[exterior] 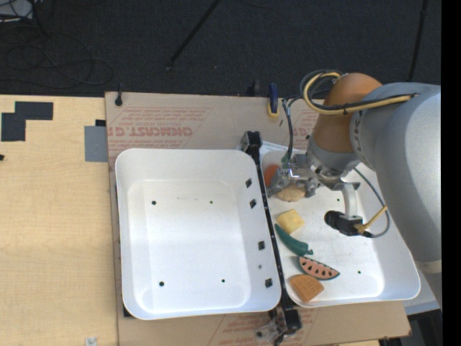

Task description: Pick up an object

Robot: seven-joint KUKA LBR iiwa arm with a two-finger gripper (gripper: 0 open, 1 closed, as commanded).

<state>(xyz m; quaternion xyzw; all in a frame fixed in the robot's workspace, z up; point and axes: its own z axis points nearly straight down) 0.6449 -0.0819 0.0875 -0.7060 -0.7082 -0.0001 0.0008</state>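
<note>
My gripper (294, 182) is low in the right bin (374, 280), near its far left corner, right over a tan, bread-like piece (289, 193). An orange-red object (271, 175) sits just left of it against the bin wall. Nearer the front lie a pale yellow wedge (290, 221), a green curved piece (292, 242), a watermelon slice (318, 269) and an orange waffle-like square (307, 288). The wrist hides how the fingers meet the tan piece.
The left bin (144, 294) sits beside the right one, parted by a black clip rail (261, 222). The grey arm with its orange band (346, 103) fills the right side. A black cable connector (343, 222) hangs over the right bin. Cardboard lies under both bins.
</note>
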